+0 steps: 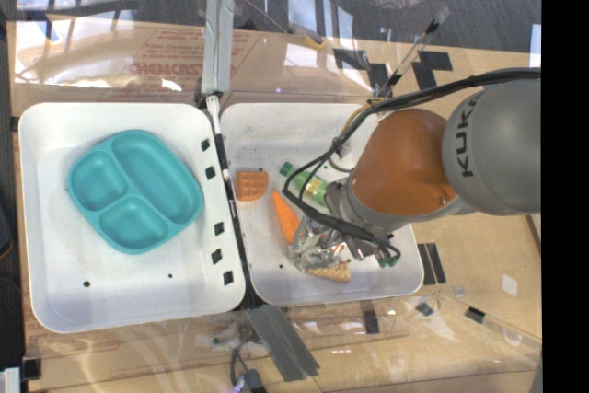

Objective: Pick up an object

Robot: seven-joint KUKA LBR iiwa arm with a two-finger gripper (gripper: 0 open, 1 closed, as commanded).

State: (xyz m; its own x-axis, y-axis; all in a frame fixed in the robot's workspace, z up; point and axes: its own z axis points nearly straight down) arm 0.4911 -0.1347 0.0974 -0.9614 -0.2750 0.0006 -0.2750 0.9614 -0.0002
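Observation:
My gripper (317,246) reaches down into the right bin (248,129), low in its front half, under the orange band of the arm (405,166). It sits in a small heap of toy food. An orange carrot (284,216) lies just to its left, and a tan wedge-shaped piece (329,271) lies right below it. A green piece (314,190) shows above it, partly hidden by cables. An orange ridged square (250,185) rests near the bin's left wall, apart from the gripper. The wrist hides whatever lies directly beneath it.
A teal divided plate (135,189) lies in the left bin (55,290). A small green bit (287,168) sits behind the carrot, another green piece (389,260) near the right bin's front right corner. Black cables loop off the wrist.

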